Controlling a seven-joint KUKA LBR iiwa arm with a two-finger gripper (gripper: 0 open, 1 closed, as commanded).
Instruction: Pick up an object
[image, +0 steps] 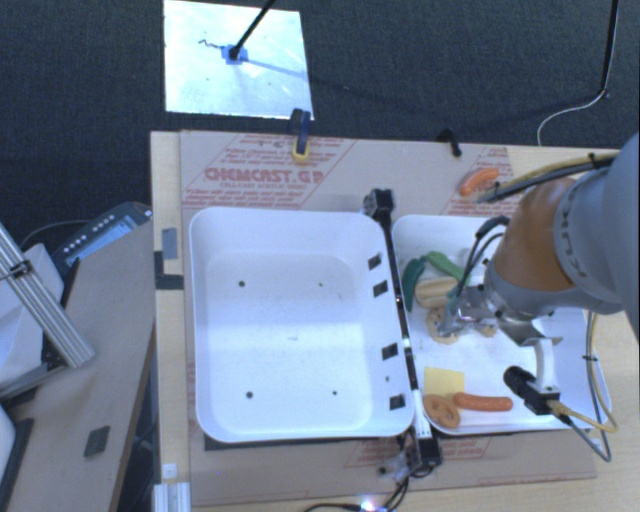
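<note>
While I watch from my remote desk, this is what I read off the overhead camera:

Arm: I see it reaching in from the right, low over the right bin (575, 420).
Gripper (455, 325): down among the food items near that bin's left wall; I cannot tell its state.
Under the gripper: a tan round piece (443, 331), just near of a beige bun (434, 291) and a green pepper (428, 264).
Near end of bin: yellow block (444, 381), orange sausage (483, 404).
Left bin (290, 320): beside it.

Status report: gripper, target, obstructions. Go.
Gripper low in right bin, over tan item. No grasp confirmed. Green piece crowding close.
</note>
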